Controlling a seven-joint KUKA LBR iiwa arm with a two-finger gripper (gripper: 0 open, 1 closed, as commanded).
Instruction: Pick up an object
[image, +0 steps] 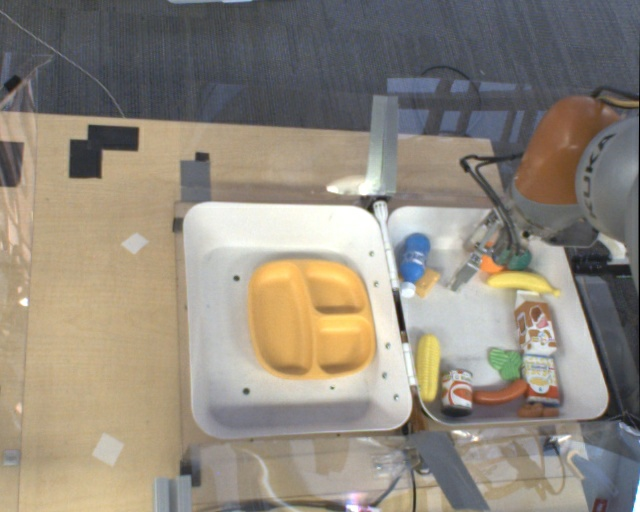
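**benchwatcher:** Along the near edge of the right bin (585, 405) there's a small red-and-white can (457, 392) lying by the near-left corner, with a smooth reddish sausage (497, 393) stretched out beside it toward the right. Just behind the can, a bumpy yellow corn cob (428, 366) stands lengthwise against the left wall. Over on the right side sits a flat printed carton (537, 350), brown and white, with a leafy green plastic piece (505, 361) touching its left edge. The left bin (215, 400) carries a glossy yellow divided tray (310, 317), rounded corners, three compartments, sitting about in the middle.

**toolhead_99:** And farther back? Where's the claw?

**benchwatcher:** Toward the far half of the right bin: a curved yellow banana (521, 283) near the right wall, a little carrot (495, 263) with an orange body and green top just behind it, and a blue bottle (412, 256) with a white cap close to the left wall, a small tan block (428, 285) at its near end. The gripper (478, 252) hangs over the far right part of that bin, its metal fingers narrow, nothing visibly between them. The carrot is right beside the fingertips, on their right; whether they touch it I can't tell. The banana lies just nearer than that.
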